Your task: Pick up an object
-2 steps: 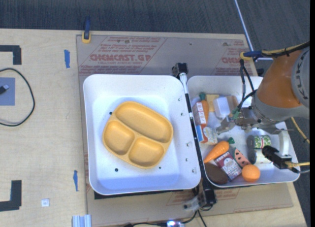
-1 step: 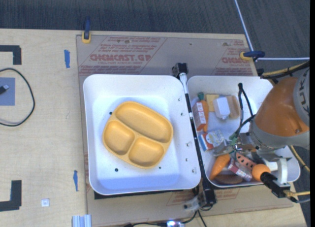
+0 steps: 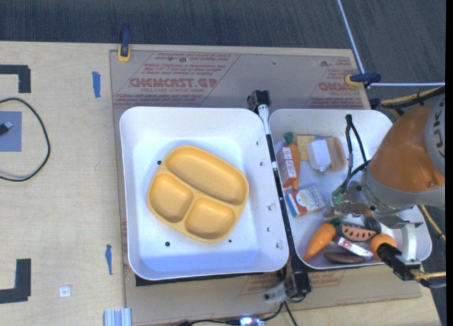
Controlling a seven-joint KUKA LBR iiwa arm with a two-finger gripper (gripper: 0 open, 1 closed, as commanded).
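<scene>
Two bins on your counter (image 3: 64, 197): your hand (image 3: 348, 206) hangs low in the right bin (image 3: 283, 123), can't tell how wide it's open or if it has anything. Toy carrot (image 3: 320, 239) lies just beside it, watermelon slice (image 3: 361, 233) right under it, ketchup bottle (image 3: 289, 165) and white packet (image 3: 320, 153) farther off; yellow divided tray (image 3: 197, 191) sits well apart in the left bin (image 3: 141, 134).

Both white bins (image 3: 141, 176) look smooth glossy plastic, the yellow divided plate (image 3: 197, 191) semi-gloss plastic, the bench top (image 3: 56, 204) matt pale wood, the arm's orange band (image 3: 407, 151) smooth with slight sheen.
</scene>
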